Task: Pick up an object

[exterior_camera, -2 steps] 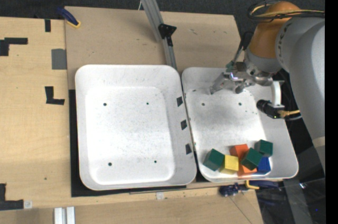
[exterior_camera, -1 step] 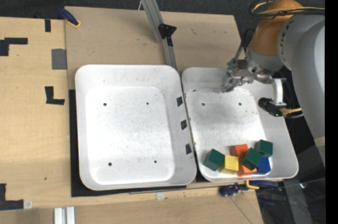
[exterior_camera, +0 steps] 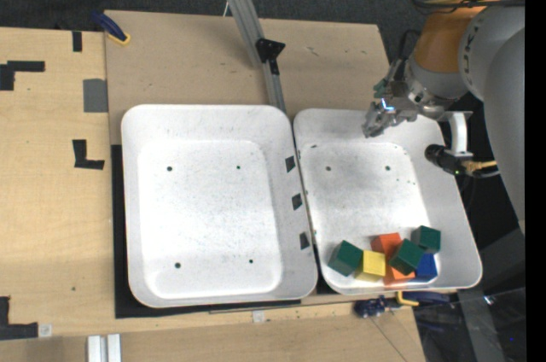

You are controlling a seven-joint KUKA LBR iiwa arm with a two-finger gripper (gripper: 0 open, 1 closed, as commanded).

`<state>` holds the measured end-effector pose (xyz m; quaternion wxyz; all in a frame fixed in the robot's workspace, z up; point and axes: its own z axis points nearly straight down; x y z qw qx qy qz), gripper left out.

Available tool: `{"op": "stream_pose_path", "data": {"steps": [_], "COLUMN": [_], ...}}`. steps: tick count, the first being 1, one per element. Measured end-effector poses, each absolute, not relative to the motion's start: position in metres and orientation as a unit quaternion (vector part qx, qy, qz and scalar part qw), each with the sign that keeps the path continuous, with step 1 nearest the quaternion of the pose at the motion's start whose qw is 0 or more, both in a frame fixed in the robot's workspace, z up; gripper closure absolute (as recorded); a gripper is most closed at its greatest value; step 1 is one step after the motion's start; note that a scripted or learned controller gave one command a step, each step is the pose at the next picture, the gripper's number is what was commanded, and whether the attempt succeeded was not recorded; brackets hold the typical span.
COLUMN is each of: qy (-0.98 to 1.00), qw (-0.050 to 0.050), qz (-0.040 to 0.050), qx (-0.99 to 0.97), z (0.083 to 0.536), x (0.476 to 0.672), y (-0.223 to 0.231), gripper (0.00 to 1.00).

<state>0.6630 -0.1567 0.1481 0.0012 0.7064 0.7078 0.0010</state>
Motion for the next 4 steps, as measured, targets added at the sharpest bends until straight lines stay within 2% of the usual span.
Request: {"op": "stream_pose_path", "data": {"steps": [1, 2, 4], "qy": [0.707, 0.707, 0.71], "qw": [0.003, 0.0, -0.002], "qz": [0.0016, 0.0003, 0.0004], "qx": [0.707, 0.707, 0.704], "z": [0.212, 0.222, 0.228], "x": [0.662, 0.662, 0.633], "y": [-0.159, -0.159, -0.034], "gripper": [1.0, 1.0, 1.0]}}
